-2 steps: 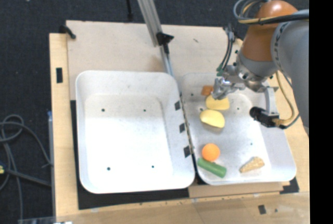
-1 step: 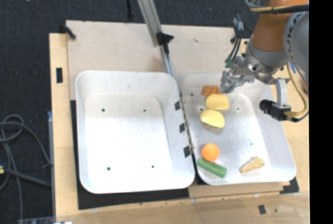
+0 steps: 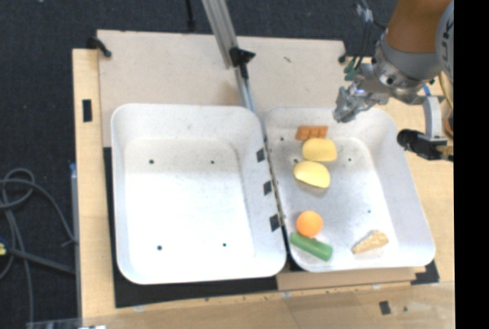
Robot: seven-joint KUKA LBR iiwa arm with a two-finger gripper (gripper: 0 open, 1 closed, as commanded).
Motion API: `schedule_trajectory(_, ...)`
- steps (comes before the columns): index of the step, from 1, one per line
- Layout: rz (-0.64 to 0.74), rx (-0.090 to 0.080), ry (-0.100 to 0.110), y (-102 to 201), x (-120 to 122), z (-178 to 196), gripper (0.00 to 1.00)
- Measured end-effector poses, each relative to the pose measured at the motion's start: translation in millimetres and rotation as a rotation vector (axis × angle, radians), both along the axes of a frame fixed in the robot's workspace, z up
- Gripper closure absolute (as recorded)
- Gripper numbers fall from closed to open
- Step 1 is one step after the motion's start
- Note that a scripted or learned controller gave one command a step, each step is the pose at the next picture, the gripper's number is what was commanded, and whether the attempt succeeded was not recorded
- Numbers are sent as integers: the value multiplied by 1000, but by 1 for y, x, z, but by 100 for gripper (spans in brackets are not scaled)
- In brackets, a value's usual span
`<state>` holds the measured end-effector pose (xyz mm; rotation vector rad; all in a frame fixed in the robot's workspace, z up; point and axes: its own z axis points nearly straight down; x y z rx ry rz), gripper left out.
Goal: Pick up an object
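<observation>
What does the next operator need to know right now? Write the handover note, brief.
Claw: hanging over the far edge of the right bin, nothing seen between its fingers; whether they are open or shut cannot be told.
Things, all in the right bin: small orange-brown block at the far end, two yellow pieces just below it, orange ball, green stick against the near wall, tan wedge at the near right.
Left bin: white, beside the right one.
Done: nothing lifted.
Left: choose a thing, come down, grip, lift. The block and the upper yellow piece lie closest to the claw.
</observation>
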<state>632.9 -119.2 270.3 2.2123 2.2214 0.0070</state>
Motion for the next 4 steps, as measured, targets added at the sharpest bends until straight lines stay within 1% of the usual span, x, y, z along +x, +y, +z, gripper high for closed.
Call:
schedule_trajectory(1,1,1,7,47,-29,-3,100)
schedule_trajectory(2,3,3,6,95,-45,2,100)
schedule_trajectory(3,1,1,8,132,-63,-10,100)
schedule_trajectory(4,2,2,8,179,-72,-25,100)
